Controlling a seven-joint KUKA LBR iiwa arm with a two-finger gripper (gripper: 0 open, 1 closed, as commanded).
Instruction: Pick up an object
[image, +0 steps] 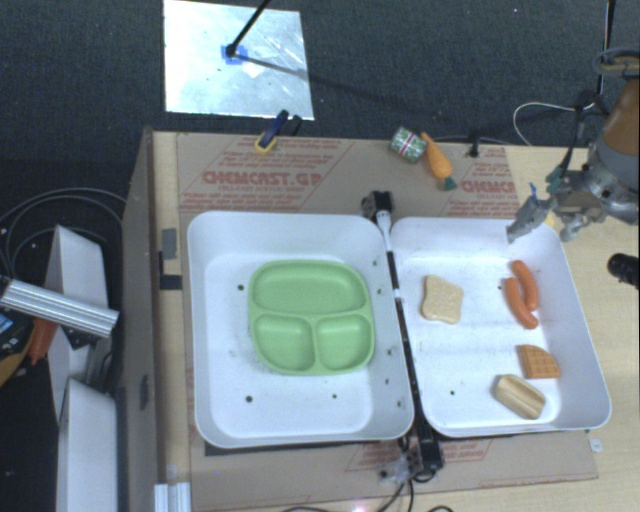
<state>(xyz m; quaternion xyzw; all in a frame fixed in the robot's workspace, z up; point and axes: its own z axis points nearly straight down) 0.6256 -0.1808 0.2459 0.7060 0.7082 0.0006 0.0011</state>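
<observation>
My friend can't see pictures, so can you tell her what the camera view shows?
A robot gripper hovers over the top right corner of the right white bin, which holds toy bread, sausages, a waffle and a bun. The left bin holds a green divided plate.

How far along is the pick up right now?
Nothing looks picked yet. The gripper hovers open over the right bin's far right corner, holding nothing. The sausages, toast slice, waffle and bread roll all lie in that bin. Descent and grasp remain.
</observation>
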